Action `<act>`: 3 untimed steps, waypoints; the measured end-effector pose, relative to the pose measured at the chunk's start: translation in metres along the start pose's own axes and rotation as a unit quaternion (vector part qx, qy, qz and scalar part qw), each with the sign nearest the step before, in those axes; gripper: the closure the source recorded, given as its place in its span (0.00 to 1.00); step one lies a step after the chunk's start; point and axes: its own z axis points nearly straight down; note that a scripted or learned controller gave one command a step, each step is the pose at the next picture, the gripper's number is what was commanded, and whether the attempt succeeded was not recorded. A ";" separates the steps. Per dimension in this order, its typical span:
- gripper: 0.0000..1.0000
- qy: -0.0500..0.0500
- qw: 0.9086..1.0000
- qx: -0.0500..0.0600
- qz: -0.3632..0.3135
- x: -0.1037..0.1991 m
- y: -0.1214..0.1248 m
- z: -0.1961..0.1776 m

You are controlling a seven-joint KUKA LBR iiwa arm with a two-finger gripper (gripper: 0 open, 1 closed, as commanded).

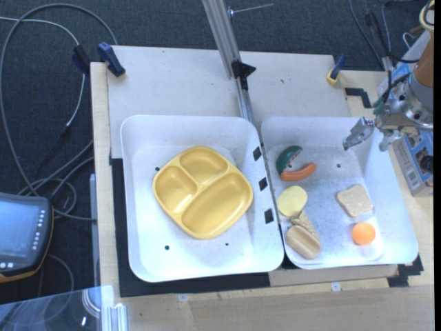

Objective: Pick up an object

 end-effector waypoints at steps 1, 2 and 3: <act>0.00 0.000 1.000 0.000 0.000 0.000 0.000 0.000; 0.00 0.000 1.000 0.002 0.000 -0.002 -0.004 0.043; 0.00 0.001 1.000 0.004 0.000 0.001 -0.008 0.106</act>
